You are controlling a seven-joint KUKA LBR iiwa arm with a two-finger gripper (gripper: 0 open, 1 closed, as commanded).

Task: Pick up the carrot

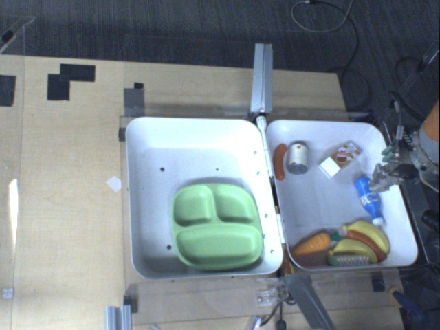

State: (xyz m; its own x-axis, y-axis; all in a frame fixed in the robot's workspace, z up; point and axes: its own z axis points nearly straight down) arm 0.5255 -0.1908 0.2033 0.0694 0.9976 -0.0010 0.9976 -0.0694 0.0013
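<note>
Well apart: carrot [311, 244], claw [389, 174].

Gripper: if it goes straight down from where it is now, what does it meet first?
Probably the blue bottle, lying just under the gripper by the right bin's right wall. Height isn't clear from above. The carrot lies off that line, near the front-left corner.

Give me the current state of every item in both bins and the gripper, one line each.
carrot: lying in right bin's near left corner, not gripped.
bananas: lying beside the carrot.
corn cob: lying against near wall.
can: on its side.
sausage: lying along left wall.
small box: lying flat.
blue bottle: lying down.
green divided plate: upright in left bin.
gripper: over right bin's right edge.
</note>
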